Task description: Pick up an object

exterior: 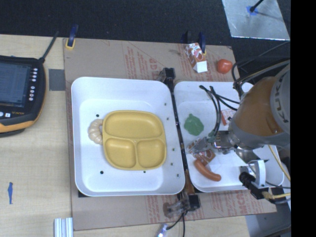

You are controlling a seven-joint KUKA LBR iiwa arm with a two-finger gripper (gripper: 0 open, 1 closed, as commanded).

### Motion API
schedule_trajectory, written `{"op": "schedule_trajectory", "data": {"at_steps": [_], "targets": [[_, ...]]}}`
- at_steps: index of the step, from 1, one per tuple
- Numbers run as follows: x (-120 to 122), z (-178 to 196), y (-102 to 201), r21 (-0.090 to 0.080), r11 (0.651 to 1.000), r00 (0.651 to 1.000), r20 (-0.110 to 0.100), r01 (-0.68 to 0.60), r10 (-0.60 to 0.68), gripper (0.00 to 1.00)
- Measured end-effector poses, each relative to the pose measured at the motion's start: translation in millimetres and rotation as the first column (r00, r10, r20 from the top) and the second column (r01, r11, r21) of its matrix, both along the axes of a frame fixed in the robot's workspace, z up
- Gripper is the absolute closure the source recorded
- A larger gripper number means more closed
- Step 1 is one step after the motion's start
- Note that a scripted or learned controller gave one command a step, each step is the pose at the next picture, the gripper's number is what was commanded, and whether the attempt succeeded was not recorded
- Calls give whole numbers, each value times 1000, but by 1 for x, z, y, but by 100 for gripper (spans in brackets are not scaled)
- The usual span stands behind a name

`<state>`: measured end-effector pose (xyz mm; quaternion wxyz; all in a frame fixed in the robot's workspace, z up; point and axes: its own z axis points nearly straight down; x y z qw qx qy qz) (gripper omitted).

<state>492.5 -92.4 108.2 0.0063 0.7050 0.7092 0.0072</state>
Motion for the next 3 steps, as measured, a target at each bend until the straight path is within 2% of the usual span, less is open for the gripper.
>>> {"op": "schedule_trajectory", "data": {"at_steps": [1, 2, 3], "targets": [[1, 12, -1, -1, 1000, 1000, 2, -4, 4, 100], [1, 12, -2, -2, 1000, 1000, 2, -4, 4, 0], [54, -4, -75, -4, 1000, 1000, 4, 1, -1, 0]]}}
